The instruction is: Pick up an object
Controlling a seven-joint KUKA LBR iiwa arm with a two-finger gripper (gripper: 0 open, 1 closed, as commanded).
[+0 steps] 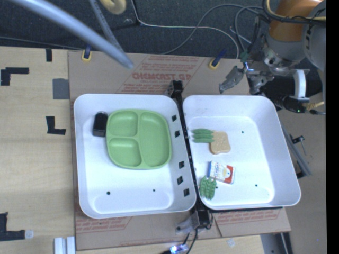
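Two white bins side by side on cardboard, centre of frame.

Left bin (90,194): a green divided plate (139,139) lies flat in its upper half, three compartments. A small black block (99,124) sits just beside the plate's left edge, touching or nearly so.

Right bin (275,157): four small things clustered along its left side. Uppermost, a green ridged piece (201,136); just right of it and touching, a tan slice like toast (220,143). Below those, a small red, white and blue packet (220,172). Lowest, a green leafy piece (207,187), near the packet's lower left corner.

Arm in upper right of frame, orange band (288,15) visible. Gripper (246,78) hangs above the cardboard just past the right bin's upper rim, apart from every object. Whether the claw is wide or narrow, cannot tell; nothing is seen between its tips.
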